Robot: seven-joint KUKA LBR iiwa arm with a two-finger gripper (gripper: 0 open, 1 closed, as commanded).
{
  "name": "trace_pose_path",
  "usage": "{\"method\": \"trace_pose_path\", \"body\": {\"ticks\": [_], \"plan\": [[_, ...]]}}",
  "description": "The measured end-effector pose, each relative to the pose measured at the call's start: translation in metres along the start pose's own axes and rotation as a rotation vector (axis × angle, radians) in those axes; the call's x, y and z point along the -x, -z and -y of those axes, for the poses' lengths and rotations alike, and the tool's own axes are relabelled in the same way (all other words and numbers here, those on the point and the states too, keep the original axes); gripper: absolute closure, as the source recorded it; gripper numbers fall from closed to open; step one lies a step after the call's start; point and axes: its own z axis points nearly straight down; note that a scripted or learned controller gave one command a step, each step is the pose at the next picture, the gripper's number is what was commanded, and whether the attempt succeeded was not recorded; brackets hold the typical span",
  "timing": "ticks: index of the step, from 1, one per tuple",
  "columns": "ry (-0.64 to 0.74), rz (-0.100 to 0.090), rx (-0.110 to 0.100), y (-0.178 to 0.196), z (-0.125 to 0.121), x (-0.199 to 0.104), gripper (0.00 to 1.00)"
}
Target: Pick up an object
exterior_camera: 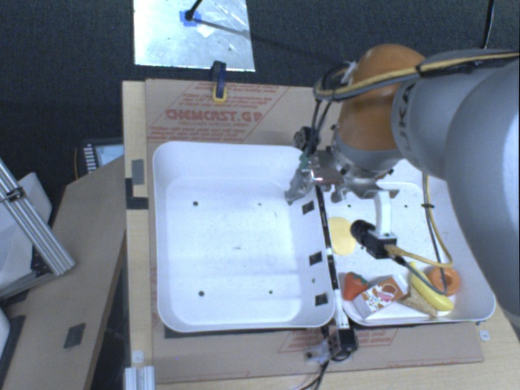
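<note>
Dark carpet [65, 55] surrounds the bench [89, 218], which is topped with printed cardboard [219, 112]. A shiny sheet [193, 21] lies beyond its far edge, an aluminium rail [36, 227] at its left edge.

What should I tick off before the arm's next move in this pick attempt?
1. Objects to pick: ok. A banana, a red-and-white packet and a yellow disc lie in the right bin.
2. Gripper above a target: not ok. The gripper hangs by the divider, over the left bin's right edge, apart from all three.
3. Grip state: cannot tell; too small and blurred.
4. Isolated target: ok. The yellow disc lies apart from the rest.
5. Near corner uncluttered: not ok. The banana and packet crowd together there.
</note>
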Motion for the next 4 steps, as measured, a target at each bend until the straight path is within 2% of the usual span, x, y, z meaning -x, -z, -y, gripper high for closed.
{"method": "trace_pose_path", "body": {"ticks": [1, 2, 3, 4], "plan": [[-0.008, 0.003, 0.003, 0.012, -0.001, 0.005, 1.00], [-0.003, 0.001, 0.017, 0.151, -0.039, -0.025, 1.00], [-0.002, 0.002, -0.007, 0.084, 0.005, -0.076, 1.00], [-0.005, 0.003, -0.002, 0.077, 0.049, -0.082, 1.00]]}}
